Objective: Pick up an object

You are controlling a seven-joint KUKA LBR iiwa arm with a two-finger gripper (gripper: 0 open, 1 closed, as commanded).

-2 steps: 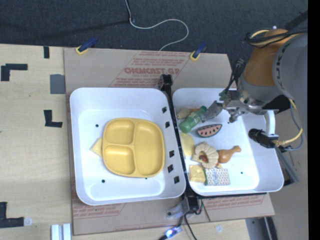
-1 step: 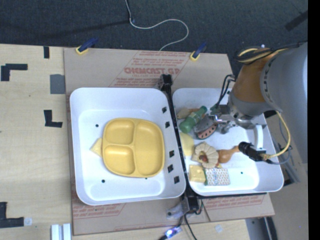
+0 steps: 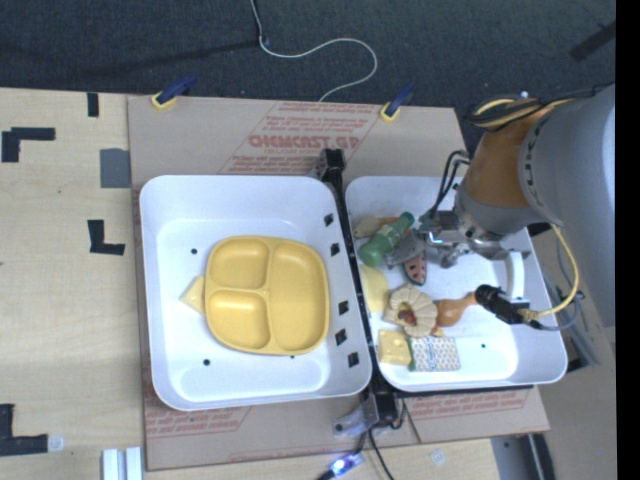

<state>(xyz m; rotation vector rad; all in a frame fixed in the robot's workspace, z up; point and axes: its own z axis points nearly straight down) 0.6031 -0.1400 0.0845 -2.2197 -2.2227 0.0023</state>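
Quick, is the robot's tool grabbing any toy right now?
Tool: down in the right bin by the green toy; whether it is open, shut or holding anything cannot be told.

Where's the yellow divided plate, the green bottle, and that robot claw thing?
yellow divided plate (image 3: pixel 268 294), camera view, on its central ridge.
green bottle (image 3: pixel 385 239), camera view, on its body.
gripper (image 3: pixel 432 249), camera view, at its tip above the right bin.

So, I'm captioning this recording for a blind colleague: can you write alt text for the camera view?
A grey robot arm with an orange band reaches from the right, its claw low over a clutter of small toy foods, including a green bottle, in the right white bin. The left white bin holds a yellow divided plate.
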